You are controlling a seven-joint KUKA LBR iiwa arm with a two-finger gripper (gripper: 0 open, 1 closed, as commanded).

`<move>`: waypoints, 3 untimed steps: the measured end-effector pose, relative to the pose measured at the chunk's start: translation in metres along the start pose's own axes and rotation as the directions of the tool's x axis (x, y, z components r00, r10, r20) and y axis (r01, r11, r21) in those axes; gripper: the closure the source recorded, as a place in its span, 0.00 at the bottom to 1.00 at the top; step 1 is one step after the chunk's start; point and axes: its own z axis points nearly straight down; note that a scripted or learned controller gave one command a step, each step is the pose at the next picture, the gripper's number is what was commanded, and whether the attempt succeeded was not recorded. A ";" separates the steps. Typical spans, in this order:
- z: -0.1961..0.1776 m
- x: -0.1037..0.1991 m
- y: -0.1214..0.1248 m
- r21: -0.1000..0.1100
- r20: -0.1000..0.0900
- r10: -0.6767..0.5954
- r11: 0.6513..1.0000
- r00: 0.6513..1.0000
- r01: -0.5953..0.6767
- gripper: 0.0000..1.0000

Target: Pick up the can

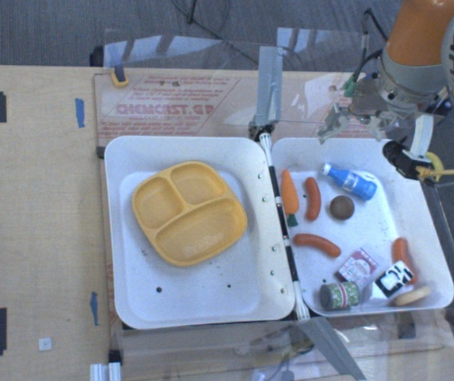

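The can (340, 295) is small, with a green label, and lies on its side at the front edge of the right bin (433, 236). It sits between a small pink carton (358, 266) and the bin's front-left corner. My gripper (352, 116) hangs above the far rim of the right bin, well behind the can and apart from it. Nothing shows in its grasp. The grey wrist and orange band (421, 22) rise to the upper right.
The right bin also holds a carrot (289, 193), three sausages (316, 244), a blue bottle (352, 181), a brown ball (340, 207), a black-and-white block (394, 278) and a tan piece (412, 295). A yellow divided plate (189, 211) lies in the left bin (124, 292).
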 end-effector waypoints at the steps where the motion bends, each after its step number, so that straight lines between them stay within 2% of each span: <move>1: 0.063 0.030 -0.089 0.002 0.000 0.101 0.995 0.995 -0.101 0.00; 2: 0.126 -0.015 -0.184 0.002 -0.001 0.072 0.997 0.997 -0.072 0.00; 3: 0.124 -0.018 -0.184 0.001 -0.003 -0.343 0.939 0.939 0.343 0.00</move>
